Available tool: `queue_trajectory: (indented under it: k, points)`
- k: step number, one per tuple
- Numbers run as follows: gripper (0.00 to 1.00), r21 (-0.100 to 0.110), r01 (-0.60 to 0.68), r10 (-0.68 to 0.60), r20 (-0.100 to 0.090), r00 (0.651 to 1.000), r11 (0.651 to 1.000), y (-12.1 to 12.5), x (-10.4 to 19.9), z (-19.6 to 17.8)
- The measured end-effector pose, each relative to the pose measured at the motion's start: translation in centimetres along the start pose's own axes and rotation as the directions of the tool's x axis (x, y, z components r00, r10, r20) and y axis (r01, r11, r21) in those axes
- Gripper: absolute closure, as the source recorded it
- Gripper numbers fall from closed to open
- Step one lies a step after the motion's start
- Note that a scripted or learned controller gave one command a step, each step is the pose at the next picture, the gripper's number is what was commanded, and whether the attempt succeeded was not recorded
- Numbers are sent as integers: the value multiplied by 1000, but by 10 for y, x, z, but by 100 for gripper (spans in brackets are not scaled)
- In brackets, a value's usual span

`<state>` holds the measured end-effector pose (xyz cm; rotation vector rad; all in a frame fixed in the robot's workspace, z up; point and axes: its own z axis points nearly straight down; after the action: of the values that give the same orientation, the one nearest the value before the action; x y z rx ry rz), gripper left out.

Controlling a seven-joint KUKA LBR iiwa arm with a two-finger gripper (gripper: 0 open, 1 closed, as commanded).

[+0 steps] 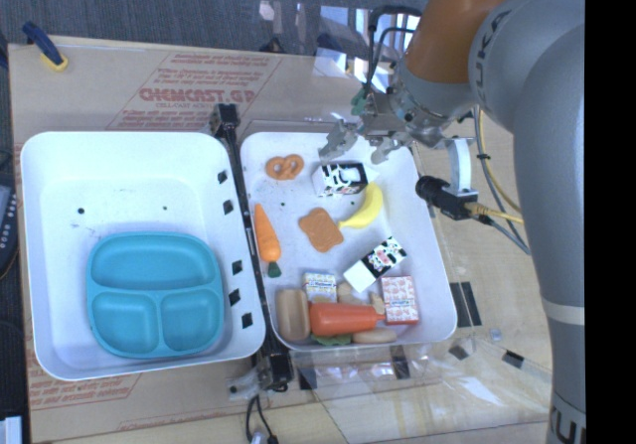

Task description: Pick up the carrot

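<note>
We are seeing the carrot (266,233) lying lengthwise along the right bin's (429,233) left wall, down-left of the gripper (360,137), whose released jaws are hovering at the far rim.

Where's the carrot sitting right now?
In the camera view the carrot lies in the right bin, along its left wall, below the pretzel and left of the brown cracker.

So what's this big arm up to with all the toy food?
The grey arm is meant to pick up the carrot, which lies untouched along the left wall of the right bin, among a pretzel, a banana and other toy food. The gripper is open and holds nothing, hovering near the bin's far edge, some way from the carrot. The left bin holds a blue divided plate.
</note>
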<state>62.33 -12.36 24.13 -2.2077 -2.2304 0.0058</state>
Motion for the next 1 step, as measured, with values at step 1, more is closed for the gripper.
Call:
queue_trajectory:
  k: [1]
  points:
    - [0, -2, 132, -132, 1, 991, 991, -37, 15, 146]
